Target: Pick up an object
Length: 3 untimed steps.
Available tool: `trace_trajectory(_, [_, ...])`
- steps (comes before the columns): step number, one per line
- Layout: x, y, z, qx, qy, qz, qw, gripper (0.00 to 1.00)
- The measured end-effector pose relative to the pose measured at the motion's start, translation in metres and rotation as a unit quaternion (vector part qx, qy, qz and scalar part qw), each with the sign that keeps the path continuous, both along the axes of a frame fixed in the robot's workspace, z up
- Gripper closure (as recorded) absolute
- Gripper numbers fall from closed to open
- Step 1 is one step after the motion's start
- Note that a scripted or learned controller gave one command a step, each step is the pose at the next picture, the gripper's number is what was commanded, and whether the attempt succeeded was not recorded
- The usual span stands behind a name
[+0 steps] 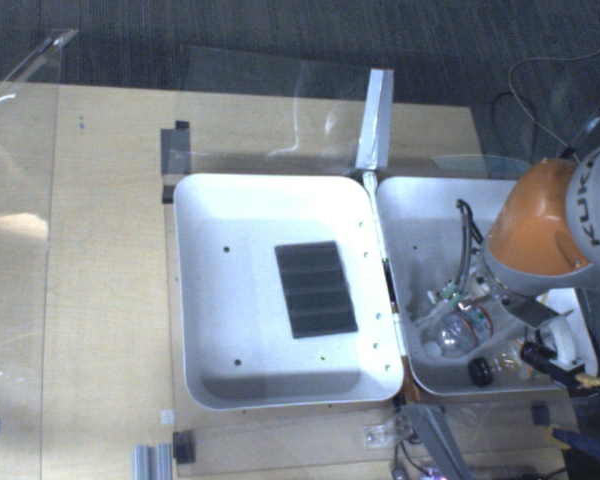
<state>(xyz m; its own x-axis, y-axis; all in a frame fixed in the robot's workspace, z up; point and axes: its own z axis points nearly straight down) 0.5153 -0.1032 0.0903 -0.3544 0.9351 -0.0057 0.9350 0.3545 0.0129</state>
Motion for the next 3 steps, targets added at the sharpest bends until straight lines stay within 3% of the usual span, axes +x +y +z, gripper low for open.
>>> trace_trajectory(1, [0.004, 0.001, 0.012, 0.0002, -0.005, 0.0, 1.0, 1.0])
trace_trajectory(2, [0.004, 0.001, 0.012, 0.0002, -0.005, 0.0, 1.0, 0.0])
trace_trajectory(3, [0.052, 0.003, -0.001, 0.0012, 0.001, -0.066, 0.9978, 0.0])
